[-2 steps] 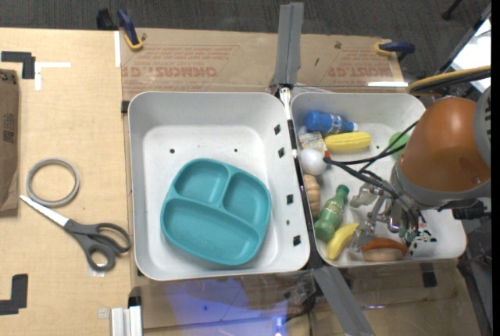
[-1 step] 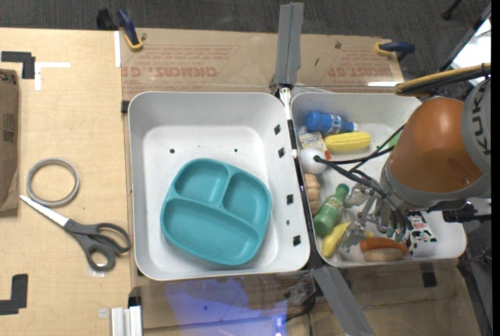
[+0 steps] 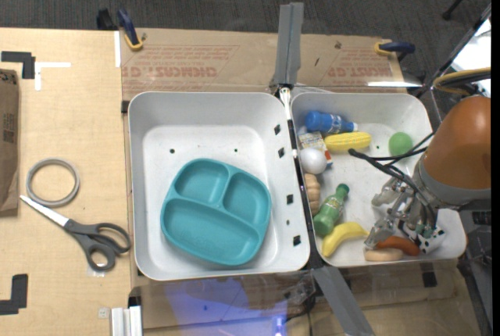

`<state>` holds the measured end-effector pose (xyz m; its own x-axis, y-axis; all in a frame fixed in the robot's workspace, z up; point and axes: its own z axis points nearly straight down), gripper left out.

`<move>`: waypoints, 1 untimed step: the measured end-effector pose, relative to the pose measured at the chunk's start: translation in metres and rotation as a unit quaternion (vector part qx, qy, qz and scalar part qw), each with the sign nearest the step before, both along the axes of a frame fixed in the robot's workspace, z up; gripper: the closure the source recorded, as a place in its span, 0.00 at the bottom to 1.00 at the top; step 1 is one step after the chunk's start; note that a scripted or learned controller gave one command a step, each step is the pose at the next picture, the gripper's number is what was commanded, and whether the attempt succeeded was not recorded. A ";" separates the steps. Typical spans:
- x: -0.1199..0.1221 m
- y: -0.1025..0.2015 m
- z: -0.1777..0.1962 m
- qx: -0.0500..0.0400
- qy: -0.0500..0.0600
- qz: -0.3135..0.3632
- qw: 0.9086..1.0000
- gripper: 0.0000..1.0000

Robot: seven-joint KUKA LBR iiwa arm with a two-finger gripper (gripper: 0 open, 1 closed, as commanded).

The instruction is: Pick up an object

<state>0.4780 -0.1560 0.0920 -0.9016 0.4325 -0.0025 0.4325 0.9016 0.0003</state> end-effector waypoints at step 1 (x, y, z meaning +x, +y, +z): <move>0.063 0.024 0.000 0.000 0.000 0.009 1.000 0.00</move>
<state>0.5415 -0.1322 0.0922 -0.9089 0.4170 -0.0026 0.4170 0.9089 0.0013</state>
